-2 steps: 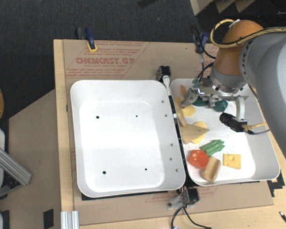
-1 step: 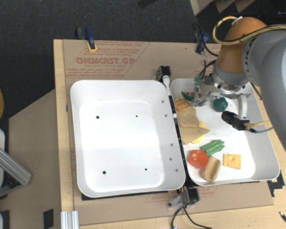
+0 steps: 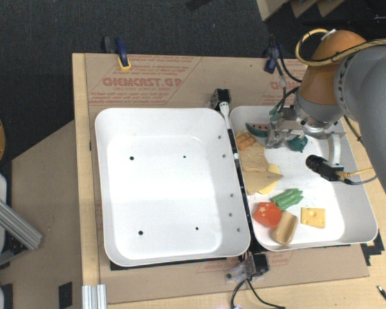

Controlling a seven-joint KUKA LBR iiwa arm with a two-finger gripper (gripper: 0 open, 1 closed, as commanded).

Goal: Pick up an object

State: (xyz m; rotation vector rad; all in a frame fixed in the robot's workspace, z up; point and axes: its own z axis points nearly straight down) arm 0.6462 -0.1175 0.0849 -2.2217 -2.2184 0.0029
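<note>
The arm (image 3: 347, 76) reaches in from the right over the far end of the right bin (image 3: 357, 205). Its gripper (image 3: 284, 134) hangs low near the bin's far left corner, just beside a watermelon slice (image 3: 258, 131) and a teal piece (image 3: 298, 143); whether it is open or grips anything cannot be told. Near the bin's front edge lie a tomato (image 3: 266, 214), a green pepper (image 3: 287, 198), a bread roll (image 3: 285, 229) and a cheese block (image 3: 313, 217). The left bin (image 3: 116, 134) sits alongside

Grey arm (image 3: 367, 89) reaching in from the right, orange band above wrist, hand (image 3: 282, 132) lowered, pointing down
</note>
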